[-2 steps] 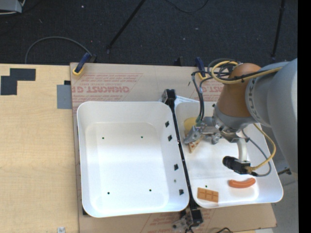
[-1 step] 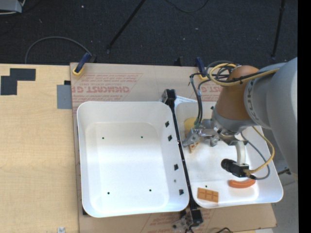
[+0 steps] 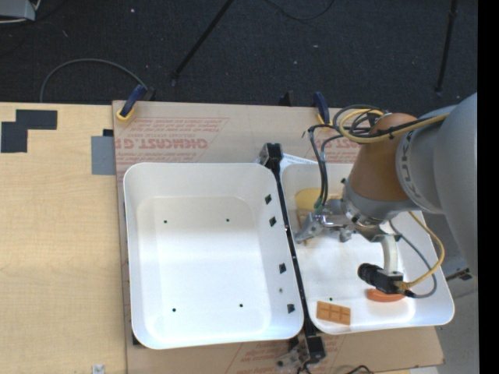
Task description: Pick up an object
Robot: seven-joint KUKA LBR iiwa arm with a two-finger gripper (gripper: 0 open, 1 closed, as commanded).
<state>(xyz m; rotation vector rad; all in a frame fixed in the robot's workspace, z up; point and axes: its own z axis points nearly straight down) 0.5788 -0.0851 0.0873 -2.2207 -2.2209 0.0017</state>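
My gripper (image 3: 306, 230) hangs low in the right bin (image 3: 437, 306), close to the divider between the bins. A yellow object (image 3: 307, 199) lies just behind it, partly hidden by the wrist; whether the two touch is unclear. A tan waffle-patterned block (image 3: 334, 312) sits at the bin's front left corner. A flat orange-red piece (image 3: 387, 295) lies near the front right, partly covered by the arm's hardware.
The left bin (image 3: 148, 209) stands beside the right one, with a black-clipped divider rim (image 3: 282, 240) between them. The arm's grey and orange body (image 3: 390, 170) covers the back right of the right bin. Cardboard lies under both bins.
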